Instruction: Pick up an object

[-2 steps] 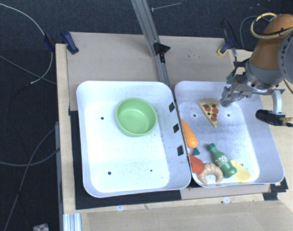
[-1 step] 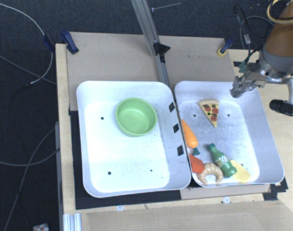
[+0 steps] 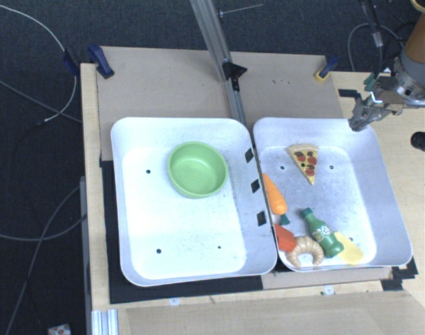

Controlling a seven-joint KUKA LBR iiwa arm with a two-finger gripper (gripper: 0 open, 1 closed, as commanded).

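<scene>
Fingers on the gripper (image 3: 359, 121) are too small and blurred to tell whether they are spread or closed; nothing shows between them. It hangs over the far right corner of the right bin (image 3: 379, 187), well apart from the pizza slice (image 3: 304, 160). Nearer than the slice, a carrot (image 3: 274, 195) lies by the bin's left wall. At the near edge cluster a green bottle (image 3: 322, 233), croissant (image 3: 306, 250), tomato (image 3: 285, 237) and yellow piece (image 3: 350, 251). A green bowl (image 3: 197, 169) sits in the left bin (image 3: 135, 208).

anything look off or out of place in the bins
Nothing looks spilled or damaged. The green bottle lies on its side, crowded with the croissant in the right bin's near corner. The green bowl sits upright in the left bin.
</scene>
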